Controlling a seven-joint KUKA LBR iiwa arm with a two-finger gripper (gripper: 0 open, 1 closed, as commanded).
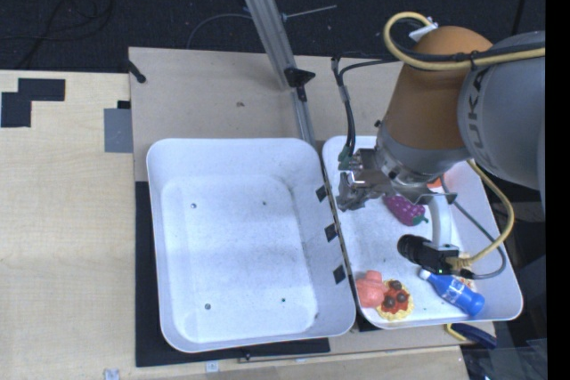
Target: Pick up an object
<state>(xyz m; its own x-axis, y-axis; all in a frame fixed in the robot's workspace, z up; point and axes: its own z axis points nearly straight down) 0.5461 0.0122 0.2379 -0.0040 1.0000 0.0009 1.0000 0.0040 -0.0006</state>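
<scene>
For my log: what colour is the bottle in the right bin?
Blue bottle, camera view.

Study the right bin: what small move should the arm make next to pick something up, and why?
Probably shift the gripper a little toward the purple object and lower onto it. The gripper sits over the right bin near its left wall, and that object lies closest, apart from the others.

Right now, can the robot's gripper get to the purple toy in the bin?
Probably yes. The gripper hangs in the right bin, just beside the purple toy, and nothing lies between them or on top of it.
</scene>
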